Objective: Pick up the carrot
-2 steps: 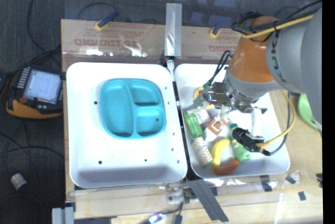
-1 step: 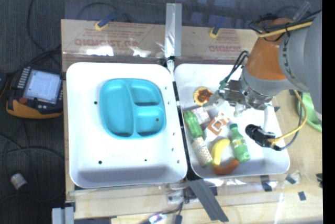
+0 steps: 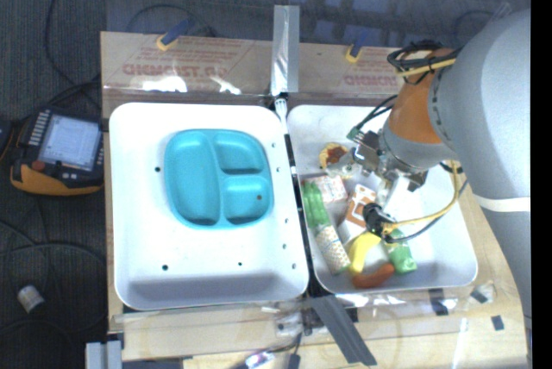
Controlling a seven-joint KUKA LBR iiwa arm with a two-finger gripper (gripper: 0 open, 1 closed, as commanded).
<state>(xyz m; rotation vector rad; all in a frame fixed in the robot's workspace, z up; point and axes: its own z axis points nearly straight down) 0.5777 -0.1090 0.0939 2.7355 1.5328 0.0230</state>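
While the grey arm (image 3: 492, 100) reaches in from the right with its orange band (image 3: 414, 113) above the wrist, the tool (image 3: 378, 205) hangs low over the right bin (image 3: 457, 259), among the toy food piled there. Whether it is spread or pressed together cannot be told, since cables and the wrist crowd it.

Along the near wall of that right bin lies the carrot (image 3: 373, 276), an orange-red piece on its side, just below the tool and apart from it. Touching it are a yellow banana (image 3: 363, 248) and a small green piece (image 3: 402, 259). An ear of corn (image 3: 335, 248) rests beside the banana, with a green cucumber (image 3: 314, 208) further up along the bin's left wall. A brown item (image 3: 332, 156) sits near the far wall.

To the left, the left bin (image 3: 147, 272) carries a blue divided plate (image 3: 220, 178). Both bins sit on the counter (image 3: 129, 65), and an orange-edged handheld screen (image 3: 60, 152) lies on the floor well to the left.
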